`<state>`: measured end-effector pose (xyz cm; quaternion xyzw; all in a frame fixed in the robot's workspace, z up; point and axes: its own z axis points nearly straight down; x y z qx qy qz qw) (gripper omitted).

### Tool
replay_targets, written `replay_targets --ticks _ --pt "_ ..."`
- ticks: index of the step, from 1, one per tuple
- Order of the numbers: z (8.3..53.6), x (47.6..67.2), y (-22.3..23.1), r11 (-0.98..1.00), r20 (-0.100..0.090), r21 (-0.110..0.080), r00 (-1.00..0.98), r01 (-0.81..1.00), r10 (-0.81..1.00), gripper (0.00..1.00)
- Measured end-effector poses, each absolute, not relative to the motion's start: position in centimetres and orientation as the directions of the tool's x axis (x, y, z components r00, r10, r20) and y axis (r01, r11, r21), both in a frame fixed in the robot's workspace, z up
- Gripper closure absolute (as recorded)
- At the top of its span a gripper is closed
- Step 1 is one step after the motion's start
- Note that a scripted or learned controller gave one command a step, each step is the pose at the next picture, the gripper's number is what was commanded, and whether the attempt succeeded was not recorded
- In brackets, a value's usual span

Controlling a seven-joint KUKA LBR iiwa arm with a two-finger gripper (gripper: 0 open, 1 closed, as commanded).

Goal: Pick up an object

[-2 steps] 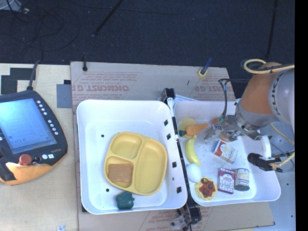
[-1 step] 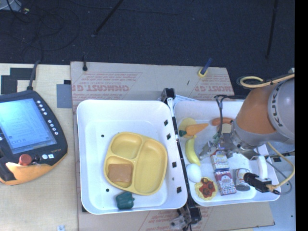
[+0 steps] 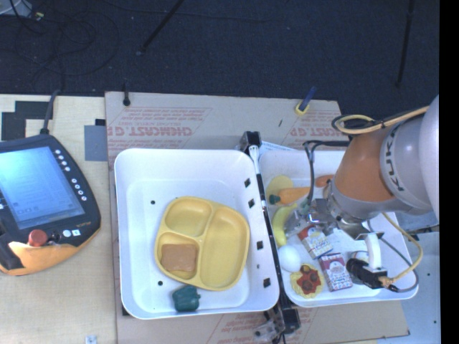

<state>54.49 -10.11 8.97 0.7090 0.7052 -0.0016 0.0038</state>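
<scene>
Yellow fruit, a banana (image 3: 280,224), lies in the right bin (image 3: 401,296) against its left wall, its long axis running roughly from twelve to six o'clock with a slight bow. It looks like the likeliest target, since it sits just beside the gripper (image 3: 307,219), at about nine o'clock from it. A carrot-like orange piece (image 3: 294,194) lies near it at about one o'clock, and a white egg-shaped thing (image 3: 290,256) sits just below, at six o'clock. Further out, toward four and five o'clock from the banana, a small red-and-white packet (image 3: 318,244), a red carton (image 3: 336,272) and a red-and-yellow toy (image 3: 308,281) crowd the bin's lower half.

The gripper hangs low among this clutter, close above the packet; whether it is parted or closed cannot be made out, and nothing can be seen held in it. The arm (image 3: 387,174) comes in from three o'clock, its orange band over the bin's upper right, wrist bent downward.

The left bin (image 3: 136,185) holds a yellow divided plate (image 3: 204,244) and a green item (image 3: 186,299), well apart from the gripper.
</scene>
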Motion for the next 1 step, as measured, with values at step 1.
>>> replay_targets --ticks 1 --pt "9.01 61.30 -9.53 -0.007 -0.018 0.005 0.007 1.000 1.000 0.00"
